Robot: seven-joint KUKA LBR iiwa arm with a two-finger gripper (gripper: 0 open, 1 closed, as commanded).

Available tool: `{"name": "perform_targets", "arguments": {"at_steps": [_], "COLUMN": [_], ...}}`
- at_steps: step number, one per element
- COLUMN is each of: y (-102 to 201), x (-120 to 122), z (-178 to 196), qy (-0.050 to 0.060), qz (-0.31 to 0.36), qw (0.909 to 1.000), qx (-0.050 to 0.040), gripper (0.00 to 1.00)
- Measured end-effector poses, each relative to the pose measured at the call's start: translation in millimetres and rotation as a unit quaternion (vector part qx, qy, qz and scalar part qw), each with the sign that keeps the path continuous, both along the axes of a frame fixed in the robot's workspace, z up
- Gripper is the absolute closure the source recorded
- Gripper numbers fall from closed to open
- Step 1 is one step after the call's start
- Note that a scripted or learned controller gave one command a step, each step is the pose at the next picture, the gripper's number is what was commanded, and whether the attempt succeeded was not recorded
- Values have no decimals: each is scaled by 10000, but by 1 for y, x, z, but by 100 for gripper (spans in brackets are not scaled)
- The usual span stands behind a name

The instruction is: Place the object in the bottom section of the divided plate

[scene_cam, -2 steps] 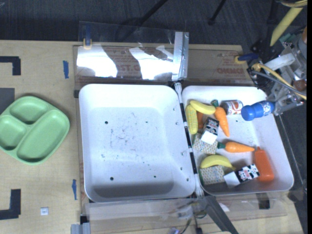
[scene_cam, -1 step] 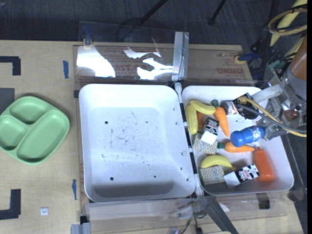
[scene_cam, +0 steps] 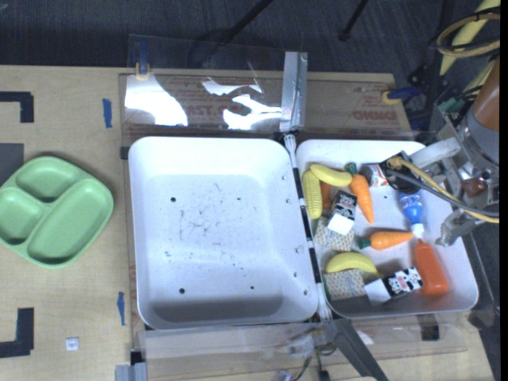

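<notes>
At the frame's left lies a pale green divided plate (scene_cam: 54, 210). Both bins (scene_cam: 214, 228) are white. The right-hand one holds yellow bananas (scene_cam: 330, 175), orange carrots (scene_cam: 390, 239), a yellow corn cob (scene_cam: 311, 195) and black-and-white cow-patterned toys (scene_cam: 405, 281). The bench (scene_cam: 63, 101) is tan.

You had a pale, matt wooden bench (scene_cam: 71, 94) under everything, its grain faint. The divided plate (scene_cam: 52, 209) looked like smooth green plastic with a soft sheen. Your left bin (scene_cam: 214, 165) was white plastic, matt and scuffed with fine grey scratches across its floor; the right bin (scene_cam: 464, 292) had the same white plastic. The two bananas (scene_cam: 329, 175) and the carrots (scene_cam: 390, 239) looked like smooth moulded plastic, slightly glossy. A clear sheet (scene_cam: 206, 94) behind the bins glared brightly, very glossy.
</notes>
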State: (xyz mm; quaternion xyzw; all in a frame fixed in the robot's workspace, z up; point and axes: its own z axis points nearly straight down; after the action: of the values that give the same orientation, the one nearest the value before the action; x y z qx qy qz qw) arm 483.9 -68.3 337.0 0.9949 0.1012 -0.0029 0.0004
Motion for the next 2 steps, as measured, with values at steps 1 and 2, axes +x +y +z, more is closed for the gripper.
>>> {"name": "perform_targets", "arguments": {"at_steps": [1,2], "y": [0,17], "x": [2,39], "z": [8,-39], "qy": [20,6], "qz": [13,461], "qw": [10000,9989], "qx": [-11,7], "gripper": [100,100]}}
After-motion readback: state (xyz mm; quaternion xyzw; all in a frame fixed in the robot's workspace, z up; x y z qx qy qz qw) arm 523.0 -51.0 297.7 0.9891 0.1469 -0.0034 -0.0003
